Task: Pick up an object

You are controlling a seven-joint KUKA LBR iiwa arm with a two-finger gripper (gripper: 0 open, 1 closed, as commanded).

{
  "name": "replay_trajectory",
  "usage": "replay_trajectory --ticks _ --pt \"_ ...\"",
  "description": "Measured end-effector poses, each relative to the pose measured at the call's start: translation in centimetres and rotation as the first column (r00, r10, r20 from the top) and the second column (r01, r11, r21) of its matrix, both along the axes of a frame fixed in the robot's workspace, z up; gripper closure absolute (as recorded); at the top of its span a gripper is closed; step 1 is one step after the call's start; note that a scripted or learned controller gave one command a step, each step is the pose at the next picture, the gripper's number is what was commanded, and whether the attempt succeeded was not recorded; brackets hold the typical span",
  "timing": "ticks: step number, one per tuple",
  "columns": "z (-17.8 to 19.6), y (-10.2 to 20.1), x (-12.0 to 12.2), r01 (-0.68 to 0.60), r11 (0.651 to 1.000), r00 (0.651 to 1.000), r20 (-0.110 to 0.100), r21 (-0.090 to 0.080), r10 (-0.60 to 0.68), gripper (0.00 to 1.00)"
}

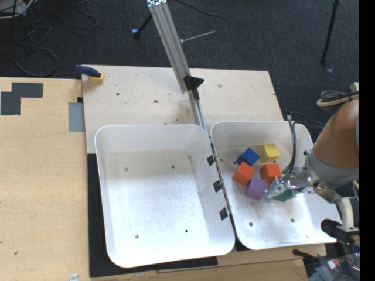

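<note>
White plastic forms both shallow bins, smooth-walled with rounded corners. The left bin [158, 239] lies nearest, its floor speckled with dark flecks. To its three o'clock sits the right bin [258, 239], which carries every candidate for the pick.

Low in that bin the end effector [280, 190] has its tip just beside a green object [285, 196], of which a small patch shows under the metal; whether it is apart, together or clamped I cannot tell, as the wrist hides that. It seems placed there to work at the edge of the cluster, where there is room to close.

At nine o'clock from the tip lies a matte purple block [256, 188], touching an orange block [243, 172] at its eleven o'clock. A second orange cube [270, 171] sits at the tip's eleven o'clock. Farther back are a blue cube [249, 156] and a yellow cube [270, 151], all hard-edged and plain-faced.

Beyond, the pale wooden tabletop [146, 92] bears a slanted ribbed aluminium rail [170, 34].
</note>
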State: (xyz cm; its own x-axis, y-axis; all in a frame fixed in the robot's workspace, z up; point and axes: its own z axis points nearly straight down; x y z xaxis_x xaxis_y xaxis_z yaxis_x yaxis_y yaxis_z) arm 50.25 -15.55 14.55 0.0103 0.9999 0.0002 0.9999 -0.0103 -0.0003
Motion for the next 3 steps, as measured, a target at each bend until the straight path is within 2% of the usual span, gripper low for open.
replay_trajectory --ticks 1,2,3 --pt "4.2 0.1 -0.2 -0.013 1.0 1.0 0.001 0.0 0.013 1.0" --pt "10.2 -0.5 0.3 -0.011 1.0 1.0 0.003 -0.001 0.011 1.0" --pt "8.9 4.7 2.6 -0.015 1.0 1.0 -0.003 0.002 0.015 1.0"
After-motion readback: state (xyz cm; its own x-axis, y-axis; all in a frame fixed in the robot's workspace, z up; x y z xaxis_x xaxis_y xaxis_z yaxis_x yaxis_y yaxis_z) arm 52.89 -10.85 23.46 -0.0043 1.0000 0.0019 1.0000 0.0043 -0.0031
